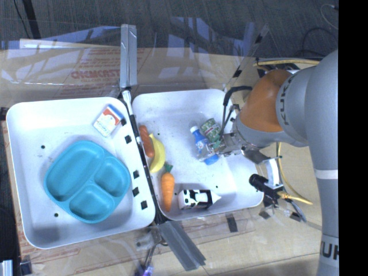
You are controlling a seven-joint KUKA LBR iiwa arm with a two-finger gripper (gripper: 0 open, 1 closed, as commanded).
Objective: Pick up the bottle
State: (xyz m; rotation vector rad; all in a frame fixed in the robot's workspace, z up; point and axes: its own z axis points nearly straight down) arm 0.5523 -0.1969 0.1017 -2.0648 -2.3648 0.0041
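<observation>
so we're looking down on a bench (pixel 69 68) covered in what looks like printed cardboard under a clear sheet, with dark floor behind it. two white bins sit side by side, a grey divider strip between them. the left bin (pixel 34 119) has a blue tray (pixel 86 180) with three sections and a small red and white card (pixel 108 121) up near the top right corner. the right bin (pixel 172 105) has a hot dog (pixel 147 142), a banana (pixel 157 154) and a carrot (pixel 167 190) bunched along its left wall, plus a little black and white cow-print carton (pixel 194 199) at the bottom edge.

the arm (pixel 299 114) comes in from the right, and its orange band and grey body cover most of the bin's right side. the wrist hides a lot, so the fingers are hard for us to make out, and we can't tell if they're apart or together.

the bottle (pixel 207 142) lies tipped in the middle right of the right bin, blue cap pointing left, label crumpled. the gripper (pixel 223 144) sits right at the bottle's right end, seemingly touching it, but we can't tell if it's really clamped.
</observation>
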